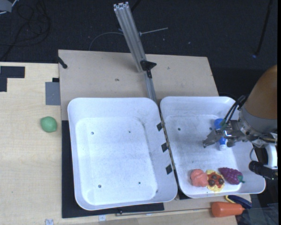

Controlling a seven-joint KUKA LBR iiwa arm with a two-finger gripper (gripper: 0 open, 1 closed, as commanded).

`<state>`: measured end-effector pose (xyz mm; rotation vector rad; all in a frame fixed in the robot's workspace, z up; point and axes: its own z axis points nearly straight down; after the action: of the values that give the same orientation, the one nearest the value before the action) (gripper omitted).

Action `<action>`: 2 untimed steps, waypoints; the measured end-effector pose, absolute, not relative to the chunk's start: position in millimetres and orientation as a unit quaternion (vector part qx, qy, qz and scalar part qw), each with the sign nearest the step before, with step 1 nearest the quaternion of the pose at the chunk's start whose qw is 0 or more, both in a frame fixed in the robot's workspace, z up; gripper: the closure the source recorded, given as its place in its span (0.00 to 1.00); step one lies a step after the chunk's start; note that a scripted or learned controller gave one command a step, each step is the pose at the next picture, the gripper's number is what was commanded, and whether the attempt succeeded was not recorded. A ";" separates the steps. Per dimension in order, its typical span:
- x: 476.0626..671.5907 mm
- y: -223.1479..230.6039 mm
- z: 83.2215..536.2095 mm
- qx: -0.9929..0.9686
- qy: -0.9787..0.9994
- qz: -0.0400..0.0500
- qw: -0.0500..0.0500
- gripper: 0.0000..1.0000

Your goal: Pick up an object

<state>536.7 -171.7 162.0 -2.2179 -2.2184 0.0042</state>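
Now our tool (214, 141), its grip state unclear to us, hovers mid-approach in the right bin (187, 108); next we must descend onto the purple grapes (230, 175).

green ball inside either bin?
No. The green ball lies on the wooden bench top, left of the left bin and outside its rim.
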 end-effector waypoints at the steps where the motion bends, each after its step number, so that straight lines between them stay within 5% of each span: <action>1: 535.2 -168.4 99.0 -0.707 -0.707 0.002 0.003 0.00; 2: 536.1 -170.0 111.7 -0.708 -0.706 0.000 0.000 1.00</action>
<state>536.1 -170.0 111.7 -2.2232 -2.2184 0.0013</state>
